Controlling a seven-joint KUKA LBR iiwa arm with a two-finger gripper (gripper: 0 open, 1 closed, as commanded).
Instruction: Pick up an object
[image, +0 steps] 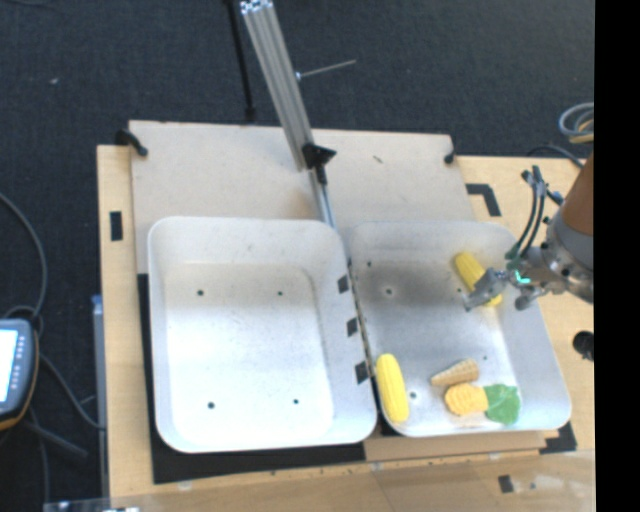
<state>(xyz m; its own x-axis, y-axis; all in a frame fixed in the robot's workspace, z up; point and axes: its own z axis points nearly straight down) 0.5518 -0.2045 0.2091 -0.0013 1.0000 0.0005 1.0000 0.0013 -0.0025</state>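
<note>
My gripper (503, 293) hangs over the right side of the right bin (420, 250), reaching in from the right edge. Its two fingers stand apart, so it is open, with nothing between them. A yellow piece (467, 266) lies just up and left of the left finger, touching or nearly touching it. Along the bin's front lie a yellow corn cob (391, 388), a tan wedge (454, 374), a yellow-orange ridged piece (464, 401) and a green piece (503, 404).
The left bin (250, 335) sits beside the right one, with a black-clipped divider between them. A slanted aluminium bar (285, 85) rises from the bench behind the bins. Cables hang at the arm's right.
</note>
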